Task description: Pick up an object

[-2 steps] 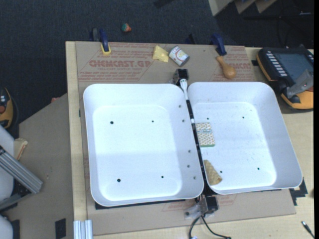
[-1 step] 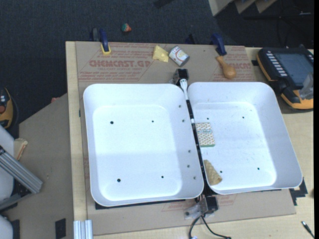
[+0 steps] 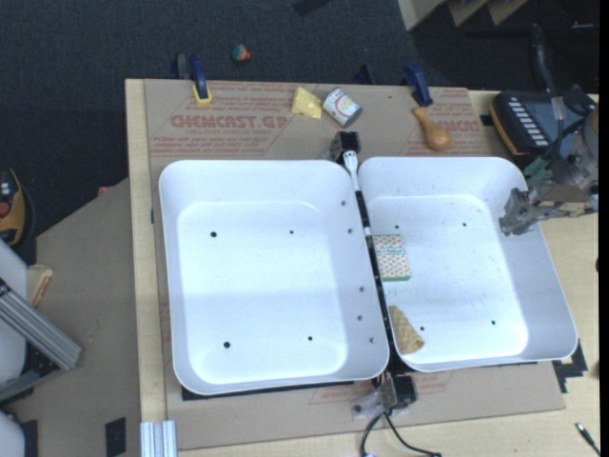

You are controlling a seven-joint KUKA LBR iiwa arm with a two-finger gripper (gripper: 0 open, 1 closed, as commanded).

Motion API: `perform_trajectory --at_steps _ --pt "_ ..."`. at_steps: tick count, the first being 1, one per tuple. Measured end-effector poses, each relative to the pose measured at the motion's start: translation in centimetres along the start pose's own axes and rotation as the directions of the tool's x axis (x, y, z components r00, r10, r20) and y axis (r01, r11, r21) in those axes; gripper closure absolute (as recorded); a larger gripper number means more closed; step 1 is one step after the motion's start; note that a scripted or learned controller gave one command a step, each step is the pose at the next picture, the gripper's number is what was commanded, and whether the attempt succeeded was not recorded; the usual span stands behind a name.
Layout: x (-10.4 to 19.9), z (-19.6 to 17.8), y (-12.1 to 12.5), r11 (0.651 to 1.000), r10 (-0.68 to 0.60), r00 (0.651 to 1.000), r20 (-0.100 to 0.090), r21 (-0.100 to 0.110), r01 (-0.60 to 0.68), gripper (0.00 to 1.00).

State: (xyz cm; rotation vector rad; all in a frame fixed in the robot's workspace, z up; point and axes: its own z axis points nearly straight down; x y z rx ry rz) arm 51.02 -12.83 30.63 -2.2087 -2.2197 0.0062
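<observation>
Camera view: tool (image 3: 515, 213) sits at the right rim of the right shallow white plastic bin (image 3: 533, 284), near the top-right corner; can't tell how it's set, too small and blurred. Nothing visibly in it. Candidates: small rectangular pale packet with a green-dotted face (image 3: 391, 257) and tan wedge-shaped piece (image 3: 404, 329), both in the right bin, hard against its left wall next to the black divider strip (image 3: 366, 246) between the bins. Tool and targets are well apart, full bin width between. Left shallow white plastic bin (image 3: 257, 274) offers nothing to grab. Risks, my read: both items lie flat and hug the wall, so one finger likely hits wall or rim on descent; a flat packet may slide instead of seating; the wedge sits in the corner curve, likely a tilted, weak grip. Yellow wedge (image 3: 306, 104) and small white box (image 3: 342, 107) on the desk (image 3: 238, 122) lie outside the bins.
</observation>
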Motion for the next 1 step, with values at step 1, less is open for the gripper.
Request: perform_trajectory --at_steps 1 --pt "13.57 -10.2 1.0 1.0 -0.008 1.0 0.002 -0.023 0.008 1.0"
